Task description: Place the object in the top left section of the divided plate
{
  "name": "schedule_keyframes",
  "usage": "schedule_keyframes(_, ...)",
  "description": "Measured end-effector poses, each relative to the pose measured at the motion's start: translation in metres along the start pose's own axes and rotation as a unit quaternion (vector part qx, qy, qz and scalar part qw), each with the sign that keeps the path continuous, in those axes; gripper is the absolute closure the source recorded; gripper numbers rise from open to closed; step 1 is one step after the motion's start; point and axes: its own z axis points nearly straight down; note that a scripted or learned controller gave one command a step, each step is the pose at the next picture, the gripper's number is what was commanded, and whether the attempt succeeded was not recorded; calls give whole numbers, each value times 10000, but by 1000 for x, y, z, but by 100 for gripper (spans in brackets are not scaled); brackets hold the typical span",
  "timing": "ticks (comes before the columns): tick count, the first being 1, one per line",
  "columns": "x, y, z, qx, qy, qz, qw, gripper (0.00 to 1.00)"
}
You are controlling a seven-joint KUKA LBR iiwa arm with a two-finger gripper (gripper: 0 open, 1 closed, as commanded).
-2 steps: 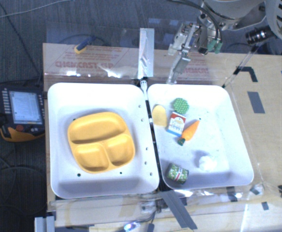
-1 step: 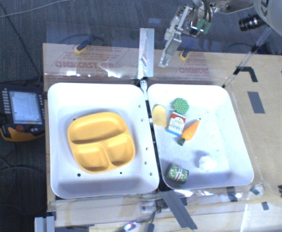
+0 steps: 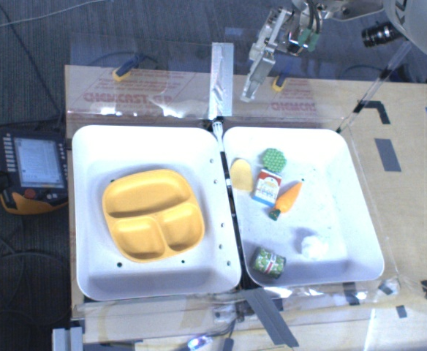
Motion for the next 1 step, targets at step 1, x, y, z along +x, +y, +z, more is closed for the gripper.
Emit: schedule_keyframes(1, 0, 0, 0, 0, 0, 0, 10000, 0)
